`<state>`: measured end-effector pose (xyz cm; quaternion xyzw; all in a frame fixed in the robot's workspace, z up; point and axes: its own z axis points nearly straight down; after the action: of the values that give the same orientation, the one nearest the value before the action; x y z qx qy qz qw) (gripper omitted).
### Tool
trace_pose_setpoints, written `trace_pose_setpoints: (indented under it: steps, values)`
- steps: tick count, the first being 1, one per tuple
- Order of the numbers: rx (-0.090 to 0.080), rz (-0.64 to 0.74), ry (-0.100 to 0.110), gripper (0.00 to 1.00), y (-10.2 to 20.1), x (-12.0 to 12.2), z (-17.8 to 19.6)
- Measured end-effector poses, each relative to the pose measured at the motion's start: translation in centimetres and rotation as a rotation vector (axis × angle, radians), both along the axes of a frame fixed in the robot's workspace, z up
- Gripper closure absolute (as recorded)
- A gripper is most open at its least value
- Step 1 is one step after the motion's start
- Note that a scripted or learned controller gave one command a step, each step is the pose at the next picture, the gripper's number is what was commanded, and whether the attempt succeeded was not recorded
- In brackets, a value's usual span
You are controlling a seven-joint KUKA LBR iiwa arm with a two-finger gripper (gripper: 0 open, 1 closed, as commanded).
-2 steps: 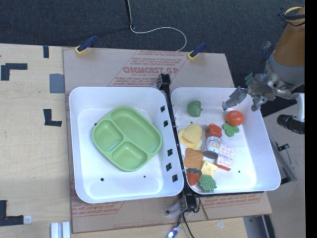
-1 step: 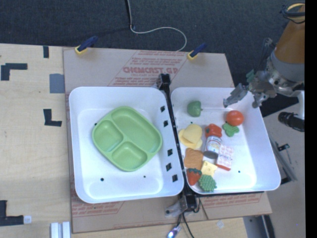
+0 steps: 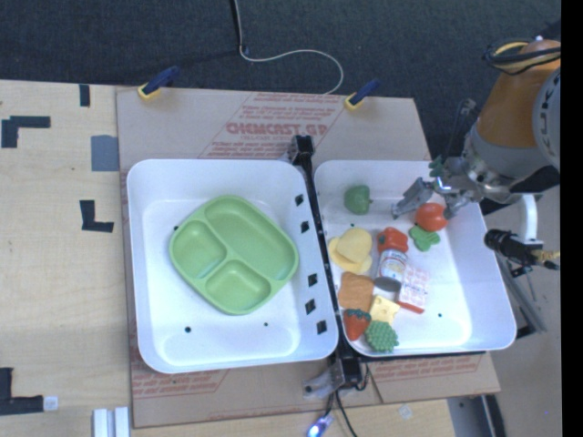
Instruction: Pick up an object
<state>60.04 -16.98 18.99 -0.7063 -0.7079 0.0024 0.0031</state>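
camera view: hand (image 3: 426,200) hangs over a red-orange tomato toy (image 3: 431,217).

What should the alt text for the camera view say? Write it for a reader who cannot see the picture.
A grey and orange robot arm reaches from the right, its gripper over the right white bin, just above a red toy tomato in a pile of toy food. The left white bin holds a green divided plate.

Slanted overhead view of both bins (image 3: 146,271)
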Motion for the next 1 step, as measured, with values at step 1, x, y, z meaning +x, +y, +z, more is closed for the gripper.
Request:
trace_pose_setpoints:
  steps: [1]
  values:
    - [0.000, 0.000, -0.001, 0.00, 0.60, 0.12, -4.52]
